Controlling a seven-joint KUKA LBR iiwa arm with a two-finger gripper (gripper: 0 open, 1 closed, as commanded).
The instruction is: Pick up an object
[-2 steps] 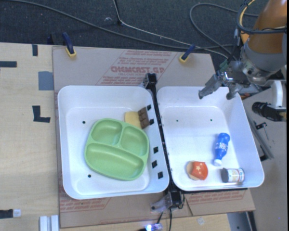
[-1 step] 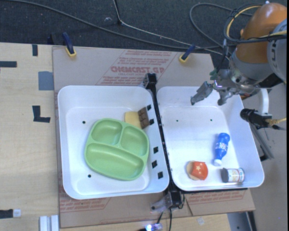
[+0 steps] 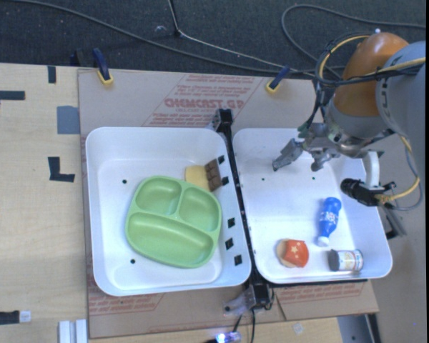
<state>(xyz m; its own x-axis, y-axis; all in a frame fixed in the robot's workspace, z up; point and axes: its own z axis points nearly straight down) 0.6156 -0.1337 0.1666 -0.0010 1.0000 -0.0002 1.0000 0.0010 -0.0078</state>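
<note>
**Bottle still lying free in the right bin**

Bottle (image 3: pixel 329 219) lies on its side near the right bin's (image 3: pixel 272 191) far wall, with a red object (image 3: pixel 293 253) and a small jar (image 3: pixel 344 261) just below it along the front edge. My gripper (image 3: pixel 301 158) hovers over the bin's bare upper part, fingers spread apart and gripping nothing. I judge it is held high to clear the walls before dropping. The green plate (image 3: pixel 174 221) sits in the left bin (image 3: pixel 104 191).
</note>
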